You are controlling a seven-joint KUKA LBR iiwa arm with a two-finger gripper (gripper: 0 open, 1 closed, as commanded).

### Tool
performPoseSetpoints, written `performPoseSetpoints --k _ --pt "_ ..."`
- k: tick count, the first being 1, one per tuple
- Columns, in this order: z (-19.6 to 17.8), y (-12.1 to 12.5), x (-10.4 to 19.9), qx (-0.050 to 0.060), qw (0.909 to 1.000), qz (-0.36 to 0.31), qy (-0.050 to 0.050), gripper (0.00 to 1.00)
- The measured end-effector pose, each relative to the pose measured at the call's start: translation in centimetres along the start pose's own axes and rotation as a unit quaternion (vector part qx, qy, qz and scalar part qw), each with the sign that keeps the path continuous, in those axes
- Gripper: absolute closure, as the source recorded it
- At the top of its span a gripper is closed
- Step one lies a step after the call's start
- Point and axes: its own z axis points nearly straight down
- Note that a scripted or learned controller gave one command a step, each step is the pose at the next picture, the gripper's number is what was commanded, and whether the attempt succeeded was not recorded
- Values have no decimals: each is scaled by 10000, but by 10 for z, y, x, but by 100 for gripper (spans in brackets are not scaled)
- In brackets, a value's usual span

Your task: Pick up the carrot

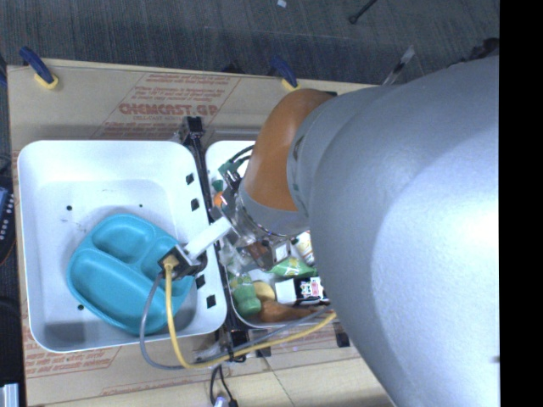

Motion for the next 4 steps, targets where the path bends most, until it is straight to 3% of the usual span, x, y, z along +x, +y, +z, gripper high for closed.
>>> performPoseSetpoints --k 1,2,3,4 --pt "-9 -1 1 35 10000 -59 -29 100" --pt "26 27 -8 -22 9999 124 16 100" --pt "-27 45 42 -20 9947 1024 43 100" --pt "-8 -10 80 -31 9961 885 34 100"
